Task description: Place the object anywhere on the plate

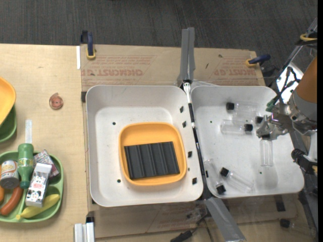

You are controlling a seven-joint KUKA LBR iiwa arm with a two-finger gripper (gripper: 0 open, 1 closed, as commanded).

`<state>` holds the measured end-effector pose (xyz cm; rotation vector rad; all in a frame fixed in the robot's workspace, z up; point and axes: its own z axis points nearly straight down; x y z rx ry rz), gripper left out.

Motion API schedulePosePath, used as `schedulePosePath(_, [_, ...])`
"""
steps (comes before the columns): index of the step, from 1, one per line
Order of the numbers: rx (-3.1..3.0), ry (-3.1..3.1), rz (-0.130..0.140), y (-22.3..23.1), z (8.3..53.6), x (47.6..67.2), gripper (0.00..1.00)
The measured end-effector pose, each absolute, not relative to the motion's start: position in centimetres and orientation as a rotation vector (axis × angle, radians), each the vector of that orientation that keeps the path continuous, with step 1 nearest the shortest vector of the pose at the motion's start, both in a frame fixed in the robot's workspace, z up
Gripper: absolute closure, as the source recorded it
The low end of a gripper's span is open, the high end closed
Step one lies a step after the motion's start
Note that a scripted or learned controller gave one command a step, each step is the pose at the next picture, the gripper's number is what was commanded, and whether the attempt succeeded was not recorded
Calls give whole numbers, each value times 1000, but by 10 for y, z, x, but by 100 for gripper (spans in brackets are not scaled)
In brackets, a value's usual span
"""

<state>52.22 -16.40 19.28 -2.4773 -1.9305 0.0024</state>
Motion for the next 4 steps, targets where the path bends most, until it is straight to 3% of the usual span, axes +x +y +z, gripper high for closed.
schedulePosePath(1, [-2358,-2075,4,-135,230,589,100])
schedulePosePath(2, [-2178,-2266,3,-125,233,609,100])
schedulePosePath(3, [-1915,-2489,3,-128,216,598,100])
schedulePosePath(4, [-1612,-2696,1,-116,206,602,100])
